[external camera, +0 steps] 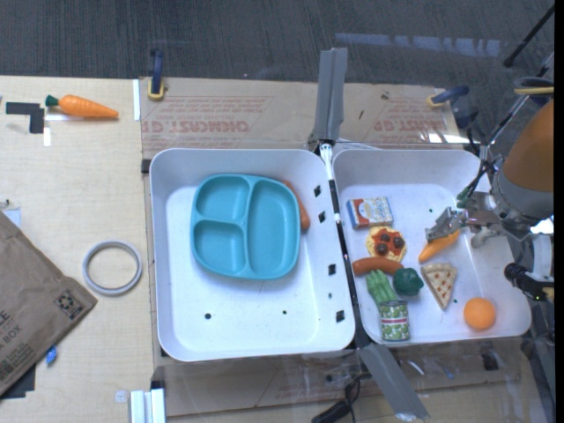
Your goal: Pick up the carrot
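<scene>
The wooden bench carries cardboard sheeting printed with mirrored red lettering too faint to read surely, and a brown box at the left edge shows the upside-down word "BOX". Two shallow white bins sit side by side: the left bin holds a blue divided plate with an orange object peeking from behind its right rim, too hidden to identify. The right bin holds the clutter. The grey arm with its orange band reaches in from the right, and the gripper is closed on the upper end of the carrot, which slants down and left from between the fingers, near the bin's middle right. Just below it lies a pizza slice, and an orange ball sits near the bin's lower right corner. Left of the carrot are a small printed box, its label unreadable, a round pizza toy, a red sausage, green vegetables and a labelled can. On the bench at far left lie a second carrot and a tape ring. Dark carpet lies beyond.
</scene>
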Motion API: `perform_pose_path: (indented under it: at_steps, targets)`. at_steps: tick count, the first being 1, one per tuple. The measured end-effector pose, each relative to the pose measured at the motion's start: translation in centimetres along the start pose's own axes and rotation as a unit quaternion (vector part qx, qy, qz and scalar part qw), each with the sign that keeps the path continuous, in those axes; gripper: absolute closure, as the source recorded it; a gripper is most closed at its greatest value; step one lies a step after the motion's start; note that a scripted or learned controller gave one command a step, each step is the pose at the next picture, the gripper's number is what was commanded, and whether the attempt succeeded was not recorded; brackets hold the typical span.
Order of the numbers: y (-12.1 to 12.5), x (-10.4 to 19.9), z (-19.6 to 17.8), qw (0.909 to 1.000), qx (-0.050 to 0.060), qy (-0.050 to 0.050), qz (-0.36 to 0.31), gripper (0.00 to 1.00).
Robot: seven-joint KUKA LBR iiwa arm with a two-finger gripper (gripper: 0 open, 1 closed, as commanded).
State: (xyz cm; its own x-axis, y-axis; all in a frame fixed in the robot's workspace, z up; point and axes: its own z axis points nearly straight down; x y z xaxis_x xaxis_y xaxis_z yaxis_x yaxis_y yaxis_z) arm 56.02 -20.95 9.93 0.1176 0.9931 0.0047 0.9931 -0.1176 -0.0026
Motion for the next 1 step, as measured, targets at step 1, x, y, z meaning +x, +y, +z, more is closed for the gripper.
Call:
perform_pose_path:
  at_steps: [1]
  targets:
    - [-0.05, -0.18, -0.52, 1.0, 0.002, -0.001, 0.001, 1.0]
